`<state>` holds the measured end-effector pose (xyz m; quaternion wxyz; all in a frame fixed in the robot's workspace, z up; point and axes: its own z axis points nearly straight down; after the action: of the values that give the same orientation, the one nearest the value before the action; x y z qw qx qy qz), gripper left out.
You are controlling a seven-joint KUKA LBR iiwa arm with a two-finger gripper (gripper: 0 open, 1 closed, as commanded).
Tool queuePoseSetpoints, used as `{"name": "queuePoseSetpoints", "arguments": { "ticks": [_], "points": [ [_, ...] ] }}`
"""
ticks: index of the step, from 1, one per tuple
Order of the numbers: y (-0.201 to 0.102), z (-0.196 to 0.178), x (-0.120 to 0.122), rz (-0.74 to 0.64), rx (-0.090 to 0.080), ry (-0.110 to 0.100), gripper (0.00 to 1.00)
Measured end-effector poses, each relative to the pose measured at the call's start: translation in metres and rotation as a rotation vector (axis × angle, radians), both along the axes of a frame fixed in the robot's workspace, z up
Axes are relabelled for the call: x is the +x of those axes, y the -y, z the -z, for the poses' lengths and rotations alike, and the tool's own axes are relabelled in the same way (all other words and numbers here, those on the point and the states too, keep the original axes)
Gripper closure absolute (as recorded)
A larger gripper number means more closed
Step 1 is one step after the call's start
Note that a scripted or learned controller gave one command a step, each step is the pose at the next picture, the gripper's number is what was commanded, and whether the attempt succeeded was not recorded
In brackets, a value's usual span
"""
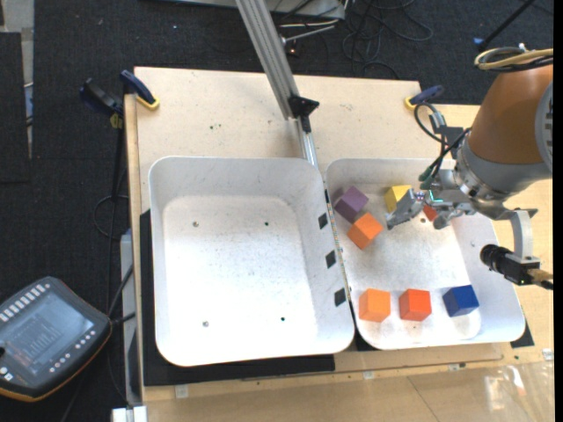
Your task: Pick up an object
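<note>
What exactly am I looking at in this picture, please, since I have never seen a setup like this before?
This is a single photo from a camera fixed above a workbench, looking down at a slant. The grey and orange machine entering from the right is a robot arm, and the metal part at its end is its claw, used for grasping. On the bench sit two shallow white bins side by side. The left bin is next to the right bin, which holds small coloured blocks: a purple block, a yellow block and an orange block near the claw, then another orange block, a red-orange block and a blue block in a row along the near edge. The claw hovers close to the yellow block; I cannot tell whether it grips anything. The arm's job is to pick up one object.
</note>
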<state>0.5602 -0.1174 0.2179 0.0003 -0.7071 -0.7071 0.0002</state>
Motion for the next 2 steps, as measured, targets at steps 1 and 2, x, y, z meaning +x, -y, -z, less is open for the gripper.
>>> {"name": "queuePoseSetpoints", "arguments": {
  "ticks": [1, 2],
  "points": [
    [0.009, 0.050, -0.003, 0.002, 0.000, -0.004, 0.00],
    [0.018, 0.099, -0.002, 0.002, 0.000, -0.004, 0.00]
  ]
}}
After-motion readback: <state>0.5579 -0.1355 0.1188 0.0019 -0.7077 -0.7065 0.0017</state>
